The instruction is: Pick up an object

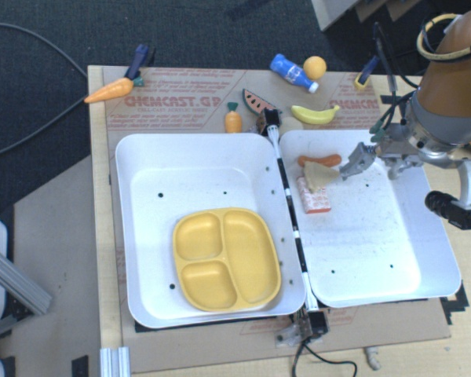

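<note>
In the right bin, near its far left corner, lie three things. They are an orange-red sausage, a beige bread slice just below it, and a pink-and-white packet by the left wall. My gripper hangs over the far part of this bin, just right of the sausage and bread, on the grey arm with its orange band. Nothing shows as held in it.
The left bin holds a yellow divided plate. Behind the bins on the board lie a banana, a blue bottle, an orange ball, a watermelon slice, a small orange toy and a carrot.
</note>
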### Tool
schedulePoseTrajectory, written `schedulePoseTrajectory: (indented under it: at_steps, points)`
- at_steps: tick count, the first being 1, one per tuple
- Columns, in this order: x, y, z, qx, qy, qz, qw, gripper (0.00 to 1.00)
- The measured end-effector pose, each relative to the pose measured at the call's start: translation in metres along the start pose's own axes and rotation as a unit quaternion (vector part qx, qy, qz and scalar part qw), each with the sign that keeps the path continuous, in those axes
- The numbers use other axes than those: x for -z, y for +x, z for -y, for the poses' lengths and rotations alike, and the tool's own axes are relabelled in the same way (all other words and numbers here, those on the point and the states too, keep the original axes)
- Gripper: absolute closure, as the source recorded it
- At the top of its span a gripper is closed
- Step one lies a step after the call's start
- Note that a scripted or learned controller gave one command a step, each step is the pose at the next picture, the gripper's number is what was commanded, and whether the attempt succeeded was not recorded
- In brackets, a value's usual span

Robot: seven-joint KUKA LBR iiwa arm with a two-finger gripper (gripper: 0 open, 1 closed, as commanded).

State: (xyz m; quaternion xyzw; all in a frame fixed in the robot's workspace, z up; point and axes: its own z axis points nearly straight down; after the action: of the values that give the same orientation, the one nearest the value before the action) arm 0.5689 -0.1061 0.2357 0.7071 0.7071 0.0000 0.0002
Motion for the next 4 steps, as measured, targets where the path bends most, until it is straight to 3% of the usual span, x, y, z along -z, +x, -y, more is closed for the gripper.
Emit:
schedulePoseTrajectory:
  at_steps: [1, 2, 3, 4]
  points:
    - [-0.12, 0.007, -0.058, 0.0, 0.002, -0.001, 1.0, 0.0]
    - [-0.152, 0.014, -0.095, 0.0, 0.001, 0.0, 1.0, 0.0]
    - [-0.142, 0.015, -0.094, 0.0, 0.006, -0.001, 1.0, 1.0]
    - [-0.142, 0.015, -0.094, 0.0, 0.006, -0.001, 1.0, 0.0]
